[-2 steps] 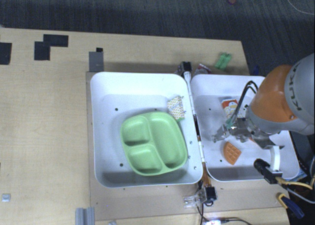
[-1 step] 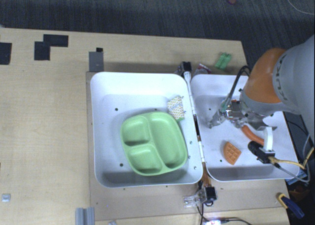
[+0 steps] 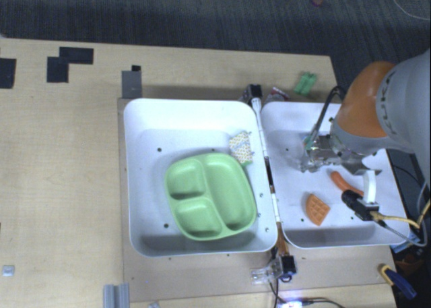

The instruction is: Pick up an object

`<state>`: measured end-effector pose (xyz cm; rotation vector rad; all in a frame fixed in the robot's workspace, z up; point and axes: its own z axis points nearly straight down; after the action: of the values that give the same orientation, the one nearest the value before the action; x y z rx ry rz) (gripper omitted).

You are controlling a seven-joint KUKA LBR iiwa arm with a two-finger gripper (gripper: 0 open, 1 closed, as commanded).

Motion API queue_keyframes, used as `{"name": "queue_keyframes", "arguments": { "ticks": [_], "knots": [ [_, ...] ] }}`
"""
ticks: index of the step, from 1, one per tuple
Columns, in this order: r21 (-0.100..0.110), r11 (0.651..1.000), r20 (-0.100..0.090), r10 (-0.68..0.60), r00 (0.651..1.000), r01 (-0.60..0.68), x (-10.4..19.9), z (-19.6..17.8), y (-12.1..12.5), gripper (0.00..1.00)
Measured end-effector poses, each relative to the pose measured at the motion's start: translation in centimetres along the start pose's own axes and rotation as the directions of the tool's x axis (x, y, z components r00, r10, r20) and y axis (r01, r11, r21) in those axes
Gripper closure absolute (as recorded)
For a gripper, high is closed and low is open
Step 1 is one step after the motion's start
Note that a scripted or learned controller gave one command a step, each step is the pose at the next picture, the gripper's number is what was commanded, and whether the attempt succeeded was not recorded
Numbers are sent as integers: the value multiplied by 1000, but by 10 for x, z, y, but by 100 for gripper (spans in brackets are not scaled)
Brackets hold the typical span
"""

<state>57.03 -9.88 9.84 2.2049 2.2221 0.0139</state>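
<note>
Two bins: hand [image 3: 311,160] in right bin [image 3: 291,222], near carrot [image 3: 341,182].

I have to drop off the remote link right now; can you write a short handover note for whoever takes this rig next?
Tool: low in the right bin, near its left side; open or shut cannot be told, nothing seen held.
Right bin: orange waffle-like piece near the front, orange carrot-like piece just beyond it, both lying loose.
Left bin: green divided plate, with a small patterned item by its far right corner.
Done: no pick yet.
Left: grasp one object and lift it.
</note>
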Motion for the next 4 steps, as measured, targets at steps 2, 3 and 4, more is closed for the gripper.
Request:
{"name": "queue_keyframes", "arguments": {
  "ticks": [2, 3, 4],
  "knots": [
    [4, 1000, 0, 6, 1000, -6, 13, 10, -74, 0],
    [-1, 1000, 0, 6, 1000, -6, 14, -1, -72, 100],
    [9, 1000, -2, 3, 1000, -3, 33, -113, 7, 100]
  ]
}}
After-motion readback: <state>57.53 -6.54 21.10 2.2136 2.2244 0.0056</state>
